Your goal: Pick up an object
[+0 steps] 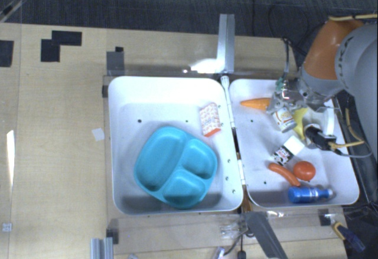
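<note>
Bins (pixel 118 151) number two (jaws (pixel 282 104) unreadable): one blue tray (pixel 176 166), one packet (pixel 209 119), one blue bottle (pixel 310 194).

Light is bright and even, apparently from overhead, and a blown-out patch of glare (pixel 207 66) sits at twelve o'clock on the rim of the left bin (pixel 118 134). A soft shadow lies under the blue tray (pixel 176 166) toward six o'clock, and the white bin floors wash out slightly. The whole view is a little soft and grainy, so small things at three o'clock blur together, and the arm (pixel 348 57) looks smeared.
</note>
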Robot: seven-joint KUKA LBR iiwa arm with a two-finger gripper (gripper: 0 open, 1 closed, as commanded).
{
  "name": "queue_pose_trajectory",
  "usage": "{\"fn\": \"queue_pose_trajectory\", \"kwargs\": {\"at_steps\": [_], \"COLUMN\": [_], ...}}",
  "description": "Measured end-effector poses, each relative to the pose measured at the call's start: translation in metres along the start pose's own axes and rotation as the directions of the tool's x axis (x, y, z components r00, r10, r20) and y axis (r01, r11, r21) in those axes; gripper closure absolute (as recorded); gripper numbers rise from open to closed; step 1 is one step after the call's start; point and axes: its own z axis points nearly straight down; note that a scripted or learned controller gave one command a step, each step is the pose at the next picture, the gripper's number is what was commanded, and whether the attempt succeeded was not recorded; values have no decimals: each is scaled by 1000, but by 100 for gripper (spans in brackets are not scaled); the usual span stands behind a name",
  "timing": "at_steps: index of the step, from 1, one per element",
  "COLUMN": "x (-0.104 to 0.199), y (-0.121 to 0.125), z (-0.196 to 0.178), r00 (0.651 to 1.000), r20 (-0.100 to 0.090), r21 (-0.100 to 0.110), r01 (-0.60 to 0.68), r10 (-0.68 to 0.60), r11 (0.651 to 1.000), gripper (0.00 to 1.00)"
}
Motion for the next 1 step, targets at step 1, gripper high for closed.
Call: {"fn": "queue_pose_trajectory", "kwargs": {"at_steps": [1], "x": [75], "y": [15], "z": [-101], "r00": [981], "r20": [-3], "r21": [11], "r01": [195], "r10": [-195], "r11": [981], "gripper": [100]}}
